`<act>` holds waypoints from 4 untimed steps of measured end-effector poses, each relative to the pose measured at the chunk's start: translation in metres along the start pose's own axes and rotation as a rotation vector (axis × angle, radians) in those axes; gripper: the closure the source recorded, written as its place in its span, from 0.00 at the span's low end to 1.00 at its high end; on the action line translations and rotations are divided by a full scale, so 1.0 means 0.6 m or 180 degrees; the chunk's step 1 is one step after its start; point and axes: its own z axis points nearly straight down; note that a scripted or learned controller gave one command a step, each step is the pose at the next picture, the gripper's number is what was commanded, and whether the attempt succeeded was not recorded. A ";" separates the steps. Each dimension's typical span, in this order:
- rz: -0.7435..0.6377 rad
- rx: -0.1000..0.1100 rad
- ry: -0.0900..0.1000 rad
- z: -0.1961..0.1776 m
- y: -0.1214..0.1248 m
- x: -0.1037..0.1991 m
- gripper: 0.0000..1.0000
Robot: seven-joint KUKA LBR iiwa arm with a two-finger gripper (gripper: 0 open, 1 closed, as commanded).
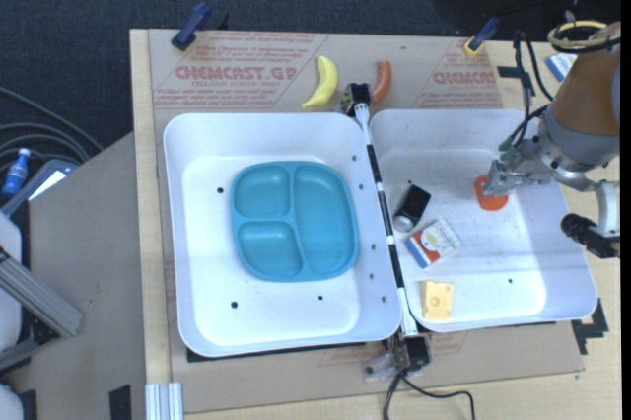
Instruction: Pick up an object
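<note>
In the right bin (532, 300) my gripper (496, 179) comes in from the right and hangs low over a small orange-red object (492, 196), its tip right at the object's top. A black block (412, 204) lies near the bin's left wall. A white card with red and blue print (432, 242) sits just below it. A yellow cheese-like wedge (439, 300) rests near the front edge. The arm hides the orange object's upper part.
The left bin (197, 310) holds a blue divided plate (294, 219). Behind the bins on the board lie a yellow banana (321, 82) and an orange sausage-shaped piece (381, 81). Blue clamps (190, 27) sit at the board's back corners. Cables run at the right.
</note>
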 end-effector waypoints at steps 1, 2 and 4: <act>0.0000 0.0001 0.0000 0.000 0.000 0.000 0.00; 0.0007 0.0012 0.0011 0.051 0.085 0.048 0.00; 0.0006 0.0025 0.0018 0.051 0.134 0.047 0.00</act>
